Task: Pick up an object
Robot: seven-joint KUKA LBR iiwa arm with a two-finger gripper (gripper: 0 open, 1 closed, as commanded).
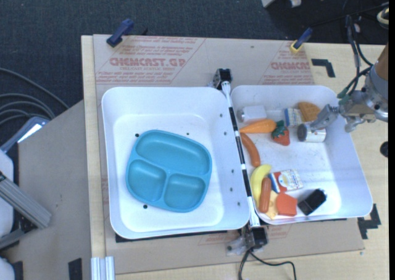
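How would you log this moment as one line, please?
arm: over right bin | gripper: open, holding nothing | nearest: can | left bin: blue tray

A carrot (258, 127), a strawberry (282, 136) and a can (311, 133) are seen near the right bin's (345, 168) far end; a banana (259, 177), a sausage (250, 149), a carton (287, 180) and a black block (311, 201) are spread nearer.

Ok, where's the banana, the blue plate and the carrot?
banana (258, 177): camera view, middle of its yellow curve, in the right bin.
blue plate (168, 169): camera view, the ridge between its compartments, in the left bin.
carrot (258, 127): camera view, middle of its orange body.
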